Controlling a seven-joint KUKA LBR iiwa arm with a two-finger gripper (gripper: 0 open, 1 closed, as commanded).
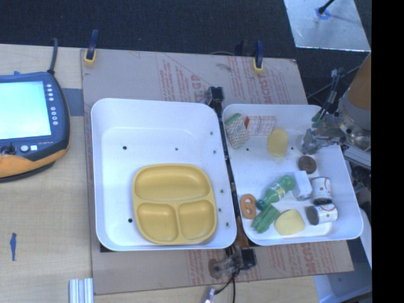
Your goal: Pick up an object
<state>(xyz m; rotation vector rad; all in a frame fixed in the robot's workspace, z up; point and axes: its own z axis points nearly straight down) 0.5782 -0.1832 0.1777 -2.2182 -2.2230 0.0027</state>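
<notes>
Tool [310, 145] hovers just above small round brown object [307, 164]

— What sits off to the left of the bench?
— A handheld control pendant [28, 122], its screen lit pale, with an orange lower edge.
— And along the far edge of the cardboard sheet [189, 74]?
— Two blue clamps [92, 45], well apart, gripping it.

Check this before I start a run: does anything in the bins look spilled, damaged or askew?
Nothing looks spilled or broken. The yellow divided tray sits flat in the left bin. The right bin holds a loose jumble; the green bottle lies on its side.
</notes>
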